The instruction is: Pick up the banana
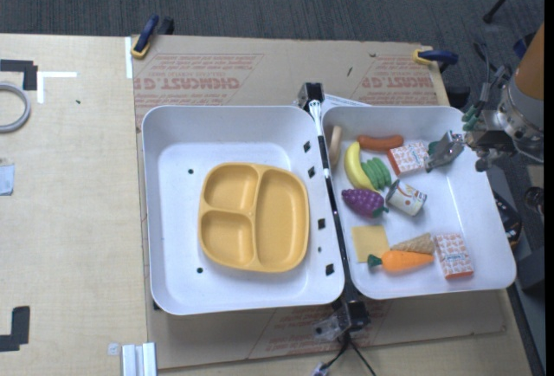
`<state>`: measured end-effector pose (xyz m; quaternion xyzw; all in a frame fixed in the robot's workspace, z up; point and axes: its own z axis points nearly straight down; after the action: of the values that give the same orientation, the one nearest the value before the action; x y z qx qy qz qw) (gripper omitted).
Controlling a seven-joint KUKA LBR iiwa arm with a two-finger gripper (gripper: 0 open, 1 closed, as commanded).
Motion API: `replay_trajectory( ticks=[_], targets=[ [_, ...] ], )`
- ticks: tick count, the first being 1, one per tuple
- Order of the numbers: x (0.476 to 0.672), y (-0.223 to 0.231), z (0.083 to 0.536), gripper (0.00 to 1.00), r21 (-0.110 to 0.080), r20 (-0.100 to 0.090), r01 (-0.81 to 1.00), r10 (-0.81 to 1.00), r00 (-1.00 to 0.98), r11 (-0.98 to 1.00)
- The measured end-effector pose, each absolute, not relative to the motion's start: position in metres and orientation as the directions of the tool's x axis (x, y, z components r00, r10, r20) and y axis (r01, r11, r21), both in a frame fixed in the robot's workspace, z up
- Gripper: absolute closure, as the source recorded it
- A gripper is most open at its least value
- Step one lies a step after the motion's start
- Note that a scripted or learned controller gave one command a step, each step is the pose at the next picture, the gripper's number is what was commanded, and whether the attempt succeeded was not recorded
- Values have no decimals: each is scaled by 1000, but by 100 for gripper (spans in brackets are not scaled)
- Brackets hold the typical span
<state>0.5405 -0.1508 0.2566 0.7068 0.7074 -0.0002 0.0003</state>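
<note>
1. Hovering open-fingered and empty, the gripper (447, 149) hung over the right bin's (485, 192) far edge.
2. Left of it lay the banana (354, 166), beside green beans (376, 172), apparently awaiting the approach.

I see the arm (530, 97) cut off by the right edge. The gripper (447, 151), just right of the banana (354, 165), is too small to judge.

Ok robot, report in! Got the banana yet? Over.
Gripper over right bin's far side, holding nothing. Banana lying in that bin, untouched. Green beans against it, grapes just below.
</note>
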Motion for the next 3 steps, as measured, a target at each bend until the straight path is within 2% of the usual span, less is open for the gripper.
replay_trajectory(
  ticks=[1,2,3],
  targets=[
    [578,-78,212,0,-1,0,984,984,-176,176],
    [593,-14,192,0,-2,0,960,960,-278,278],
    [593,-15,202,100,-1,-1,961,961,-276,276]
  ],
)
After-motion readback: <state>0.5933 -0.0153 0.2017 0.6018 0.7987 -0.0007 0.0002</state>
